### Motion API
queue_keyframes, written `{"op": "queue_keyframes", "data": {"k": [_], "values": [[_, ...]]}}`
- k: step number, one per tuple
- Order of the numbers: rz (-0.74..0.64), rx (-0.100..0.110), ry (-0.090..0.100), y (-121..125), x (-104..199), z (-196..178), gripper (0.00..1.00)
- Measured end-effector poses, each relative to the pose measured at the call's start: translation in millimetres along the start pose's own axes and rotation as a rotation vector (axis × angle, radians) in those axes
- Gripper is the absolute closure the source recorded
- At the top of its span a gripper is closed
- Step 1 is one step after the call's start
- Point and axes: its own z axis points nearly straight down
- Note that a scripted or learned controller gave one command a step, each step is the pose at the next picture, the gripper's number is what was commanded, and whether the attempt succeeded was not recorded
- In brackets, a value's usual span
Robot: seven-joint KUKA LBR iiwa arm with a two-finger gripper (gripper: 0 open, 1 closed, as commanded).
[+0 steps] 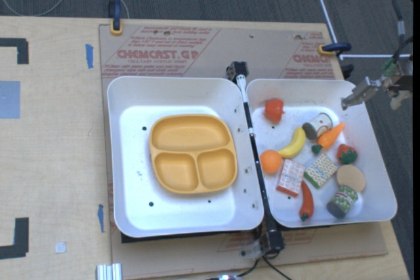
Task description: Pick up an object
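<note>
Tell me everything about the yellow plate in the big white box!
The yellow plate is a divided tray with rounded corners, plastic by its look. It has three compartments: one long one at the far side and two smaller ones nearer the camera. It lies flat, right way up, slightly turned, about the middle of the left bin, resting on the bin's white floor. Nothing lies in any compartment, and no toy or gripper touches it.
</note>
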Motion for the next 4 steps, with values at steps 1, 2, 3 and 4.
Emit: {"op": "queue_keyframes", "data": {"k": [1,2,3,4], "values": [[-0.002,0.004,0.005,9.0,-9.0,159.1,0.0],[0.0,-0.008,-0.002,-33.9,56.8,197.4,0.0],[0.003,-0.019,-0.015,-31.8,51.7,184.3,1.0],[0.003,-0.019,-0.015,-31.9,51.8,184.5,0.0]]}}
